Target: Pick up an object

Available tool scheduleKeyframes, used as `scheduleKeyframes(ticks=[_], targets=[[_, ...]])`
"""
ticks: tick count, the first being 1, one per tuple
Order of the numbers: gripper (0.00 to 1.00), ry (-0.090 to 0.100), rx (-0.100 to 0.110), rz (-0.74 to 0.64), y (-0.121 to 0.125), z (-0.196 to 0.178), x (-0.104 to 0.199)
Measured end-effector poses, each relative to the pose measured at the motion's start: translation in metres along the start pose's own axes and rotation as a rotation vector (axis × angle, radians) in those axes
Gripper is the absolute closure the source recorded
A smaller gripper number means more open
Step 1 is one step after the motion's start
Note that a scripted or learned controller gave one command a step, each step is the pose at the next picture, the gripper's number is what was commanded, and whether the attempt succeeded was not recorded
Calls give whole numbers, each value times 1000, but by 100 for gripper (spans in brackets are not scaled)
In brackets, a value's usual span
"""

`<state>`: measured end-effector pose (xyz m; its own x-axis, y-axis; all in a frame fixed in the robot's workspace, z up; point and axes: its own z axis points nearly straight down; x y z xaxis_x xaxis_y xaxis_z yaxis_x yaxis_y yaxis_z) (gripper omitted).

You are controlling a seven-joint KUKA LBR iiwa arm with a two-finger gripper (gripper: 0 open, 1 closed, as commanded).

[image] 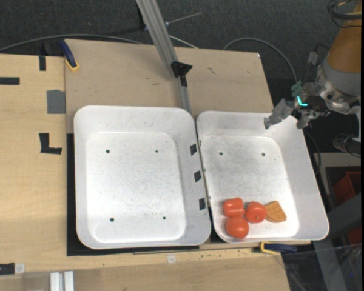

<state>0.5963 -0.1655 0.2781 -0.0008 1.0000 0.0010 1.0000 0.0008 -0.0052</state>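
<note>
The gripper hangs over the far right corner of the right bin, its two fingers spread apart with nothing between them. Behind it the grey wrist runs up into the orange band at the right edge.

Well away from the gripper — down at the near end of the same bin — sits a tight little cluster. Three red tomato-like pieces touch one another, and a small orange-brown piece lies just beside them on the gripper's side, against the rightmost red one.

Across the divide from the gripper, to its left, the left bin lies edge to edge with the right one. Further off on that side, a slanted metal rail rises from the bench beyond the bins.
</note>
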Motion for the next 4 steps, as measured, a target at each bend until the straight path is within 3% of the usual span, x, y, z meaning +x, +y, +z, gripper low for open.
scheduleKeyframes(ticks=[1,3,4], targets=[[0,-1,-4,-1,1,-3,0],[0,-1,2,0,-6,97,17],[0,-1,2,0,-1,153,10]])
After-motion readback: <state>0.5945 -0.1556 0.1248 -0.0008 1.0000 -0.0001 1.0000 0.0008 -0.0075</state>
